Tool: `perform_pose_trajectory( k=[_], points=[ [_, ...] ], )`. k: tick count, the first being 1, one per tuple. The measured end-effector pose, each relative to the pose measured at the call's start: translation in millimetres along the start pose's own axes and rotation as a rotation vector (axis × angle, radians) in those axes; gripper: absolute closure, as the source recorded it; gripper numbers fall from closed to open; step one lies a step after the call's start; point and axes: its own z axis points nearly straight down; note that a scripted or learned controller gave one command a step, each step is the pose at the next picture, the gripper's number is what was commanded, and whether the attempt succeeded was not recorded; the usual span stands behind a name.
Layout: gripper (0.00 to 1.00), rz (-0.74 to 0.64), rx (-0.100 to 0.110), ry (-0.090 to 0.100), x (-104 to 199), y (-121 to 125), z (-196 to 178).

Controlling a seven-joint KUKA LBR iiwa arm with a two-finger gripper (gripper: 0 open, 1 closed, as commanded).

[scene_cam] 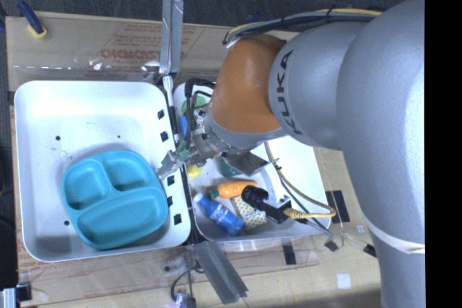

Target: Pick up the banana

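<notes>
Banana probably lies hidden in the right bin (312, 171), since the arm (310, 90) reaching across covers most of it; the gripper (186, 152) hangs low by the bins' dividing wall, its state impossible to tell.

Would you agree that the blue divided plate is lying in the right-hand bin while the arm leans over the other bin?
Not quite: the blue divided plate lies in the left-hand bin, as the camera view shows. The arm leans over the right-hand bin, the one with the small items.
</notes>
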Motion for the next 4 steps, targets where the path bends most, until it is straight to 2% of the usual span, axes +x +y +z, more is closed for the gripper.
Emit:
perform_pose_trajectory(
  k=[1, 2, 3, 4],
  points=[
    [0.00, -0.026, -0.004, -0.002, -91.1, -20.6, -1.1],
    [0.00, -0.190, -0.005, -0.003, -34.8, 23.0, -1.0],
    [0.00, -0.263, -0.001, -0.001, -136.9, -14.1, 49.1],
    [0.00, -0.360, -0.021, -0.018, -180.9, 84.9, 83.3]
  ],
)
